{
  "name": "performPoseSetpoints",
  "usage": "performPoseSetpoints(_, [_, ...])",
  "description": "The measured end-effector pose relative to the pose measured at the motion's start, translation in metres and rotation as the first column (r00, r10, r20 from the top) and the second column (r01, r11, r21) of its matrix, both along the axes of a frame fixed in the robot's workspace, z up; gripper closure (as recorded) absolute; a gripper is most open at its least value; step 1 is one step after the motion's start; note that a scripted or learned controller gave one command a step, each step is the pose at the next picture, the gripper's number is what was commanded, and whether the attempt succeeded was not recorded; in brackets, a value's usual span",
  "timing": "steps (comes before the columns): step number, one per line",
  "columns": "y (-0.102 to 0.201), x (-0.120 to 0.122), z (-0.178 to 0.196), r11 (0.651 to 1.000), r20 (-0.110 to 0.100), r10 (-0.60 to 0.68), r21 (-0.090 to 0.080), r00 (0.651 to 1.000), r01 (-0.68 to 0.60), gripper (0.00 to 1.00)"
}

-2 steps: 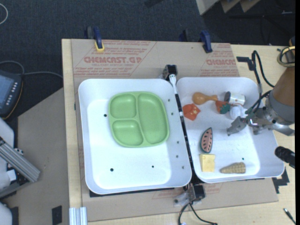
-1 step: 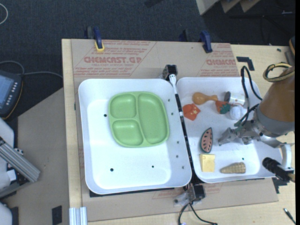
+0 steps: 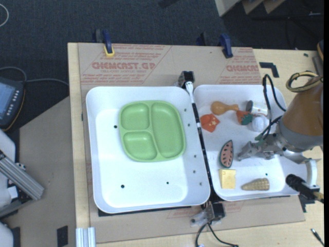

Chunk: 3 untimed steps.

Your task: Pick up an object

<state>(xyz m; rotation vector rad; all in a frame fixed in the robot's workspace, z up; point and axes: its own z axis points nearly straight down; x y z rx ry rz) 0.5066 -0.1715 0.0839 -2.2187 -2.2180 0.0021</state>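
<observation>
Two white bins sat side by side on the surface; the right bin (image 3: 241, 193) held the toys, and the gripper (image 3: 245, 151) hung low over its middle, just right of the watermelon slice (image 3: 226, 154). From where I stood, whether it was open or closed could not be told, and nothing showed in its grasp. I judged this the approach step, with the slice the likeliest target. It lay flat, long axis running near to far, slightly tilted, rind facing left. Next, the gripper would need shifting left and closing across the slice's narrow width.
</observation>
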Motion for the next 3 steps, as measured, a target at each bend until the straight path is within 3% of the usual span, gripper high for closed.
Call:
performPoseSetpoints(1, [0.000, 0.001, 0.011, 1.000, 0.004, 0.000, -0.002, 1.000, 0.000, 1.00])
performPoseSetpoints(2, [0.006, -0.005, 0.069, 1.000, 0.010, 0.001, -0.005, 1.000, -0.001, 1.00])
performPoseSetpoints(3, [0.003, 0.007, 0.120, 1.000, 0.012, 0.001, -0.006, 1.000, -0.001, 1.00])
